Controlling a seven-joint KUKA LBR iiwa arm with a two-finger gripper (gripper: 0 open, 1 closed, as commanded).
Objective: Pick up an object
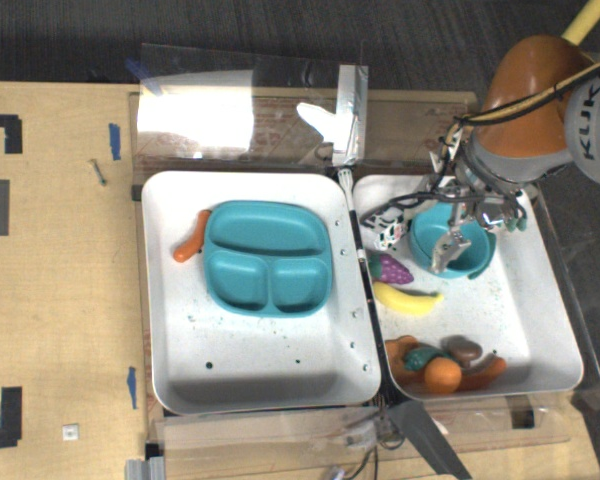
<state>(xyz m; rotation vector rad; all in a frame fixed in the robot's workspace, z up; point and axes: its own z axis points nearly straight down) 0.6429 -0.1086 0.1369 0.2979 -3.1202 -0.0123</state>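
the gripper [450, 253] is hanging over the teal bowl [458, 250] at the frame's right, fingers' state i cannot tell, and ought to be straddling the rim squarely before lifting.

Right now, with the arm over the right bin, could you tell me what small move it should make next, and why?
Probably a short descent straight down. The gripper hangs above the teal bowl in the right bin, nearer the bowl than the banana or the purple toy, so the bowl's rim looks like the closest thing to take.
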